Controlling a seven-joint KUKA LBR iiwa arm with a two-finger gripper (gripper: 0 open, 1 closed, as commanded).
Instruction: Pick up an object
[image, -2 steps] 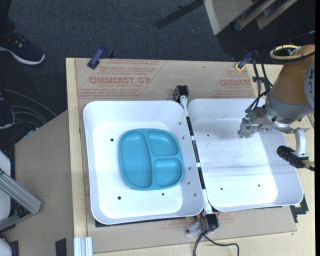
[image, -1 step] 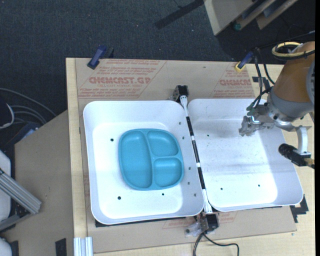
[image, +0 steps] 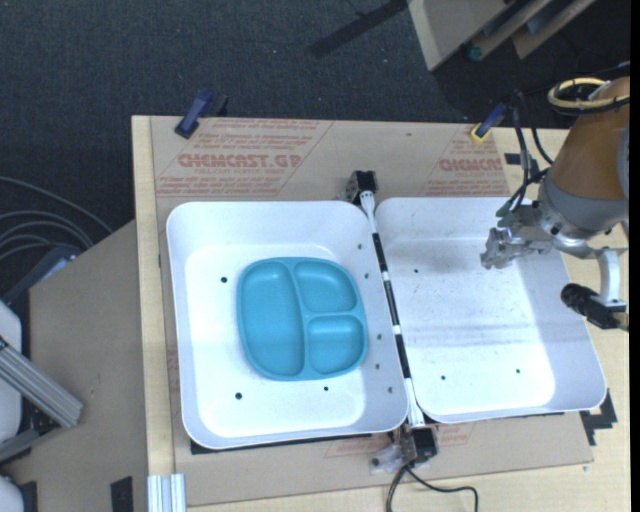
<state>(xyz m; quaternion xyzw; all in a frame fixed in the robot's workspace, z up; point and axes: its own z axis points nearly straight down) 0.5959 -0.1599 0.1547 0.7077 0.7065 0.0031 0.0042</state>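
Blue divided plate (image: 301, 318) flat in left bin (image: 200, 240). Gripper (image: 497, 250) over right bin (image: 560, 385), well apart; finger state probably unreadable, cannot tell. Advice: traverse left, grip plate rim.

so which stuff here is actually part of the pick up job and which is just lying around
Part of the job:
- blue divided plate, lying in the left bin
- gripper, over the right bin, well away from the plate

Just lying about:
- blue clamp at the board's far left corner
- cables on the floor at left
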